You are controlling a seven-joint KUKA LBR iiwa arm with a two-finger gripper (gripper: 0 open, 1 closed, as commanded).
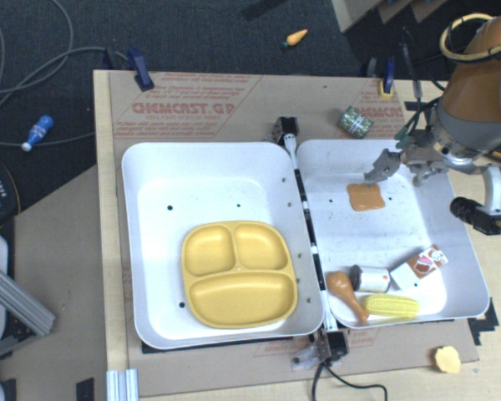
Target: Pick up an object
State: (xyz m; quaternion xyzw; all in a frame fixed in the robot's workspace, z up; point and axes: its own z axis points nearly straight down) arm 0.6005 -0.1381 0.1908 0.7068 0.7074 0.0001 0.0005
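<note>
Orange-brown flat piece [366,197] lies in the right bin [459,249] just beside the gripper [384,167], finger state indiscernible: approach step, next needs descent squarely over it

Even, bright overhead light, white bins [150,224] slightly washed out, soft shadows, mild blur throughout.

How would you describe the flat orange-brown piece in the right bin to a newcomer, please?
Look in the right bin, at its far half near the gripper. The toast slice lies alone there: flat and orange-brown, unlike the corn cob and others clustered at the near edge.
</note>
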